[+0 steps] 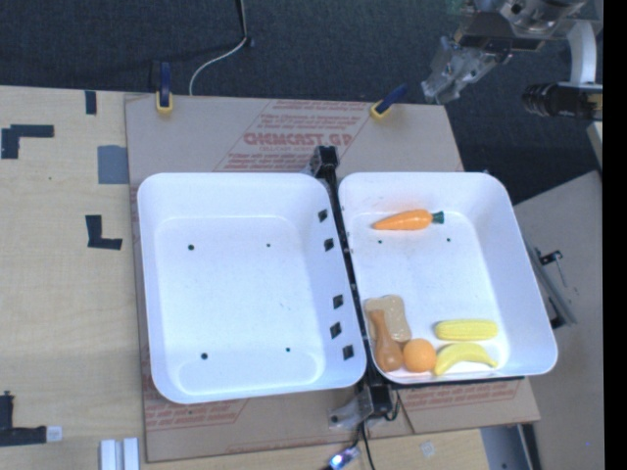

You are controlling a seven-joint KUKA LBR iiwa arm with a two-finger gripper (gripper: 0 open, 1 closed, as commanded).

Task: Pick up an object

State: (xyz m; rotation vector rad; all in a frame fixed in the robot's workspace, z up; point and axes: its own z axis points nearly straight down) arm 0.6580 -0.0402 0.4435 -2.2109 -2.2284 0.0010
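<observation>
The gripper (446, 78) hangs high at the far right, beyond the far edge of the right bin (509, 213) and well apart from everything in it; it carries nothing, and how wide its jaws stand I cannot tell, because that part is blurred. Any object may be picked, and all of them lie in the right bin, while the left bin (162, 213) offers nothing to take. The carrot (404, 221) lies alone in the far part of the bin, across the bin, with its green end to the right. It looks like a smooth plastic toy, so I judge it light, stiff and a little slippery; the best hold is across its thick middle, where the taper will not push it out of the fingers. In the near part the things are crowded: a beige, bread-like piece (390, 315) lies over a brown, bottle-like shape (385, 346), a round orange (419, 356) touches that shape, and just beside it are a corn cob (465, 330) and a curved banana (466, 357). These also seem light, hard plastic, but the round orange may roll, and the neighbours leave little room for fingers. The bins are shallow, white and glossy, with rounded corners.
</observation>
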